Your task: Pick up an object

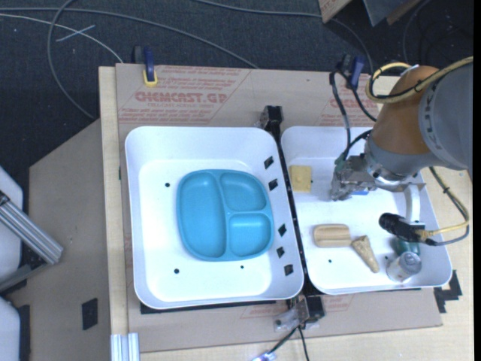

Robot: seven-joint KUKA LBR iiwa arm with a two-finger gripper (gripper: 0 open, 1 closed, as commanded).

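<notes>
Candidate objects all lie in the right bin.
- Tan block: flat on the floor, close against the bin's left wall, toward its far-left corner.
- Tan roll: mid-bin, nearer the front edge, long axis running left to right.
- Tan wedge: just beside the roll's right end, narrow tip toward the roll. Touching or apart: not readable.
- Clear-grey item: in the front-right corner, too small to identify.

Gripper: low over the middle of the right bin. It is right of the tan block and apart from it, and on the far side of the tan roll, also apart. Claw state: cannot tell, as the wrist covers it from this angle. A speck of blue shows at its lower right side; object or robot part, cannot tell.

Arm: grey, with its orange band above the wrist, crossing the right bin's right wall.

Left bin: holds a blue divided plate with three compartments, roughly centred on the floor.

Both bins sit side by side on a tan board with red print. Black clips run along the seam between them.
</notes>
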